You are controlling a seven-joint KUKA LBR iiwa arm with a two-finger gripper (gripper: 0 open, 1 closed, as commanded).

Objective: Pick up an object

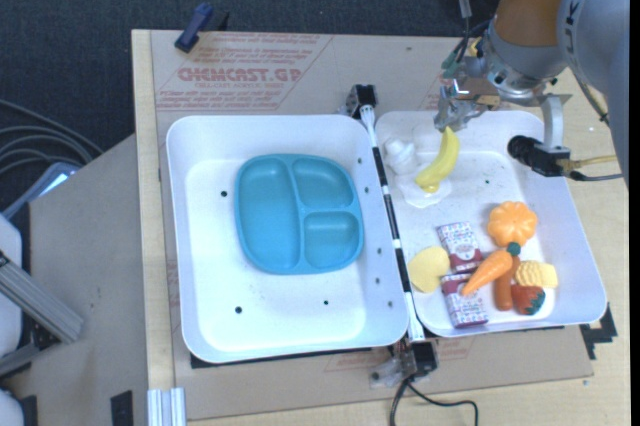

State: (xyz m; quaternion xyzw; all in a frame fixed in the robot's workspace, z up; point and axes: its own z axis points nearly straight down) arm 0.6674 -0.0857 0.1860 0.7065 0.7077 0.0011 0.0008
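Two white bins (pixel 200 314); one blue divided plate (pixel 298 212); one banana (pixel 441 161); one carrot (pixel 487 271); one pumpkin (pixel 512 222).

The brown board (pixel 250 69) under the bins reads "CHEMCAST GP".

You have the divided plate (pixel 298 213) in the left bin (pixel 190 244), right bin (pixel 575 234) beside it, banana (pixel 441 162) at its far end, pumpkin (pixel 511 221), carrot (pixel 489 270) and corn (pixel 534 275) nearer you.

Left white bin (pixel 200 294) holding a blue divided plate (pixel 298 212), roughly central. Right of that bin, past the black divider strip (pixel 385 204), a second white bin (pixel 585 274). Behind it, brown board (pixel 250 69) with red lettering and a blue clip (pixel 193 27).
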